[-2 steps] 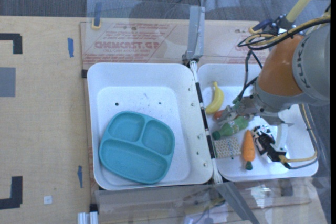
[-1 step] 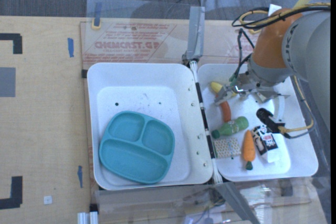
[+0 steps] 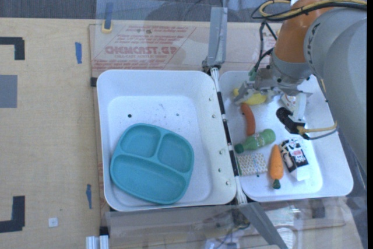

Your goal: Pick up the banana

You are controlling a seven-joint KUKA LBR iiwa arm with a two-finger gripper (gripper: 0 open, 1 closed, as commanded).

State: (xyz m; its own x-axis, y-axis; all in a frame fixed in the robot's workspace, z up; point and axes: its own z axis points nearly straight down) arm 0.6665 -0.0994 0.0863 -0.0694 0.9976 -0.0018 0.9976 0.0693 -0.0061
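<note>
The banana [image 3: 257, 100] is yellow and lies at the far left of the right bin [image 3: 332, 181], mostly covered by the arm's wrist. My gripper [image 3: 254, 90] is down right over it, at the banana's level or just above. Small yellow parts of the banana show beneath and to the left of the gripper. I cannot see whether the banana is held.
In the right bin also lie a red sausage [image 3: 249, 118], a green bottle [image 3: 257, 140], a carrot [image 3: 275, 162], a speckled sponge [image 3: 250, 164] and a black-and-white carton [image 3: 295, 156]. The left bin [image 3: 151, 87] holds a teal divided plate [image 3: 152, 162]. Cables trail off the wrist.
</note>
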